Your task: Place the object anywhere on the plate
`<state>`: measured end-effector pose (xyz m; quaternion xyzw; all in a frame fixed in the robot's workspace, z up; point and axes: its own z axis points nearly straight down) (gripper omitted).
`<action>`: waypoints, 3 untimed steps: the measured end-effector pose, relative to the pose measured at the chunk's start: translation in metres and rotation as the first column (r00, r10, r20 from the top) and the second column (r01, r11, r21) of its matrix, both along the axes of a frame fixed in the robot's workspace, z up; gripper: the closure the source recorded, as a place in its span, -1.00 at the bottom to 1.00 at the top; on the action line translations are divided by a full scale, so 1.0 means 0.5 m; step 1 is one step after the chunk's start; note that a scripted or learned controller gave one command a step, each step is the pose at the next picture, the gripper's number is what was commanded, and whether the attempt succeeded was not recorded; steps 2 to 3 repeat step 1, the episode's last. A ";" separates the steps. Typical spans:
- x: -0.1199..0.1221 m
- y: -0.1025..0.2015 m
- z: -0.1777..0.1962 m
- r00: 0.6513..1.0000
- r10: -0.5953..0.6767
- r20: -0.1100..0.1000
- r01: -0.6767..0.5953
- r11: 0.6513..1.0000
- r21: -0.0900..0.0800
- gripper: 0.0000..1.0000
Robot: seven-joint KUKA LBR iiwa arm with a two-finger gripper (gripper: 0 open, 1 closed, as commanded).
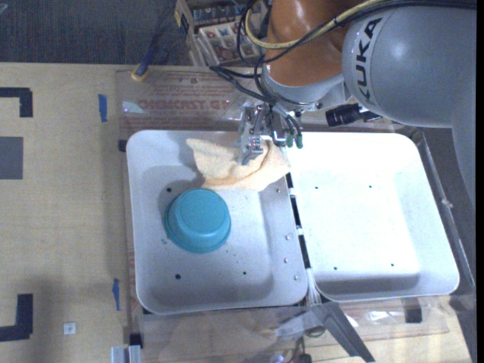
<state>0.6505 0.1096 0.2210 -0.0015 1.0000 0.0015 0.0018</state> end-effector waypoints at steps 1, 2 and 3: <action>0.000 0.000 0.001 1.000 0.000 0.001 0.000 1.000 0.000 -1.00; 0.000 0.000 0.001 1.000 0.000 0.001 0.000 1.000 0.000 -1.00; 0.000 0.000 0.001 1.000 0.000 0.001 0.000 1.000 0.000 -1.00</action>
